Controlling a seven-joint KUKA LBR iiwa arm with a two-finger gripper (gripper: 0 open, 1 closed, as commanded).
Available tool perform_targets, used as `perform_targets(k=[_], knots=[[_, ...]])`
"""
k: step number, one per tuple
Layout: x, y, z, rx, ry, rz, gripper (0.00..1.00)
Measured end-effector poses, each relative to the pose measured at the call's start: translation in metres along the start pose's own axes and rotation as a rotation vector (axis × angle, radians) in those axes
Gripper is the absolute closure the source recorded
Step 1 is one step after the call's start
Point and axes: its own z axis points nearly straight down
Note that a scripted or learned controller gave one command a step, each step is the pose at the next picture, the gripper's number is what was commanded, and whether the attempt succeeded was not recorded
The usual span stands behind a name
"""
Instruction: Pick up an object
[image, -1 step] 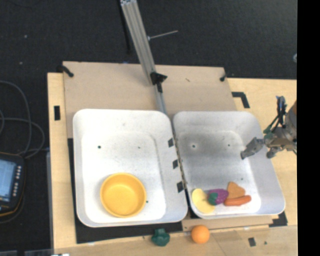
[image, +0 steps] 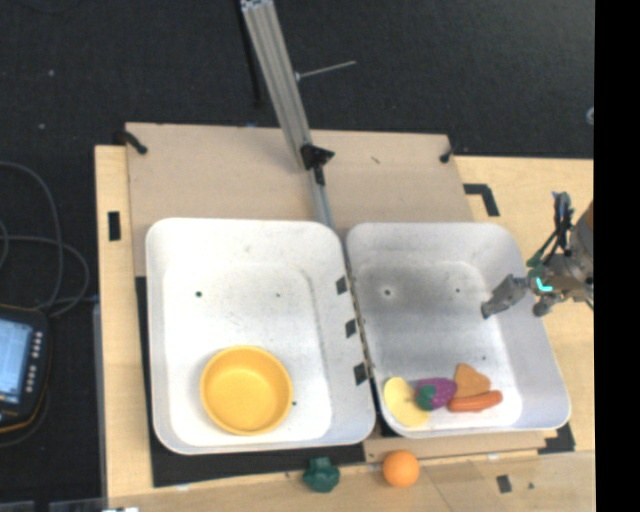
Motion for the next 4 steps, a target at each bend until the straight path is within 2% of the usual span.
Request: perform_targets(k=[2,3,4], knots=[[-0.007,0.003,0.089,0.005,-0.001,0.002,0.00],[-0.009,0.004,0.132,-0.001,-0.003,0.004,0.00],[-0.009,0.005,0.121,-0.003,-0.003,0.007,1.00]])
